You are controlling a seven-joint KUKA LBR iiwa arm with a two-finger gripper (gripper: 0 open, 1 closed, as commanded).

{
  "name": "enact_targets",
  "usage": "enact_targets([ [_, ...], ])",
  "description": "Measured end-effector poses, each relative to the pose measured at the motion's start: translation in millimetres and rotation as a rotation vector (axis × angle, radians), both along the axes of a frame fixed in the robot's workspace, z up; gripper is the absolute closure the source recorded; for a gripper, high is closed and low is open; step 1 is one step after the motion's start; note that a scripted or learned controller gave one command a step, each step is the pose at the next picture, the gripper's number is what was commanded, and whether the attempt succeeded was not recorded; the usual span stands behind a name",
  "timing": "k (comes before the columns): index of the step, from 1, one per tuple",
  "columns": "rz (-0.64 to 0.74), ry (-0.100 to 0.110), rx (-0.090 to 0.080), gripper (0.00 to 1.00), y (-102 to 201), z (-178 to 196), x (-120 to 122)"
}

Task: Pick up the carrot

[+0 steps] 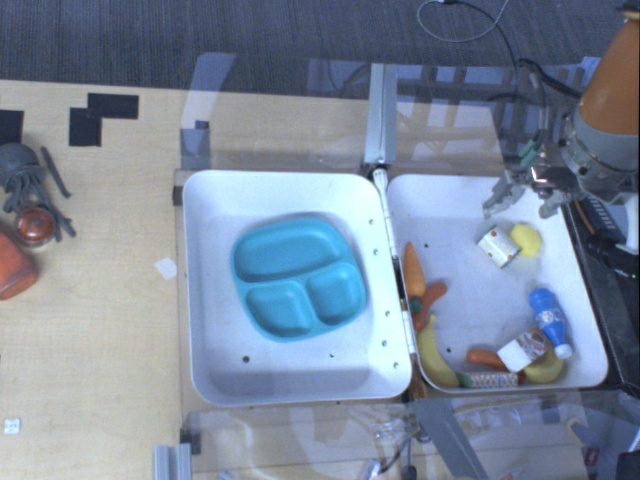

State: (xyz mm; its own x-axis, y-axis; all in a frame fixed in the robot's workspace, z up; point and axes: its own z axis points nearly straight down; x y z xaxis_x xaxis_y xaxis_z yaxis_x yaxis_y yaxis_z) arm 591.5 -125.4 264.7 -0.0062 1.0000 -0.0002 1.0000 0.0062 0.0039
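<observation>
The two white bins [200, 268] appear as smooth moulded plastic with a slight sheen. Inside the left bin, the blue divided tray [298, 276] is smooth plastic with a soft satin finish. The bench top [100, 348], left of the bins, reads as pale wood-look board, matt and even. Beyond the bins, the floor [250, 13] is a dark, ribbed, carpet-like textile, rough and non-reflective. The carrot [413, 268], against the right bin's left wall, is a smooth orange plastic-looking item. The gripper [528, 196], above the right bin's far edge, shows dull grey metal parts. The clear panels [440, 98] behind the bins are glossy and transparent.
</observation>
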Motion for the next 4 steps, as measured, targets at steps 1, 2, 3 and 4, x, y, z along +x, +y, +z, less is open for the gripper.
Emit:
enact_targets([
  [1,-0.025,0.002,0.001,0.00,14,-139,-30],
  [2,-0.346,-0.007,0.003,0.00,25,-175,-45],
  [3,-0.345,-0.014,0.006,1.00,26,-163,-42],
  [4,-0.011,-0.003,-0.001,1.00,30,21,-92],
])
